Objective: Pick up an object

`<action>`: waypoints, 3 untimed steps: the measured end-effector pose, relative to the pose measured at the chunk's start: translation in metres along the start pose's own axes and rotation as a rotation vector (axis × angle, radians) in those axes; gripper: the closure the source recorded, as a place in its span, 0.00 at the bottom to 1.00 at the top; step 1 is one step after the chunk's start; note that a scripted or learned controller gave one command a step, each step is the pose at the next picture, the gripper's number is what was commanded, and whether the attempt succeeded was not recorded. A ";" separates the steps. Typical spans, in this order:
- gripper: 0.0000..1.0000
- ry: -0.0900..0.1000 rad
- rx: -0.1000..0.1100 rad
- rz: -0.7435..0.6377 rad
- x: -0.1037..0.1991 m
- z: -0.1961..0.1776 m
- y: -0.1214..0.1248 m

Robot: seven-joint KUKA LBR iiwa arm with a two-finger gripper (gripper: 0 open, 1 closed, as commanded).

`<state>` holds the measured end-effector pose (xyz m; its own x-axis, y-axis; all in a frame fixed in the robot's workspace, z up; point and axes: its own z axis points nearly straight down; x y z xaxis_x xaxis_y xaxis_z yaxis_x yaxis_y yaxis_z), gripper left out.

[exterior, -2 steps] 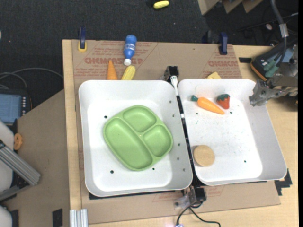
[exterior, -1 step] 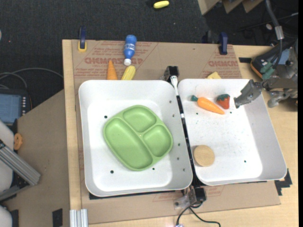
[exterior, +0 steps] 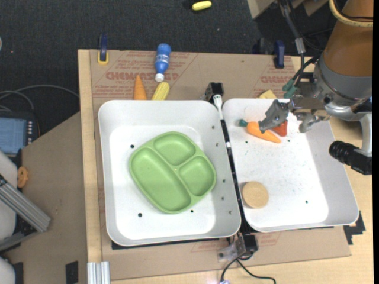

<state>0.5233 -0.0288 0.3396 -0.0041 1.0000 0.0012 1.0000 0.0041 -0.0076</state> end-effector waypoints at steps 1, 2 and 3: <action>0.00 -0.005 -0.024 0.008 -0.045 -0.117 0.016; 0.00 0.000 0.005 0.002 -0.018 0.043 0.053; 0.00 -0.010 -0.030 0.009 -0.094 -0.139 0.110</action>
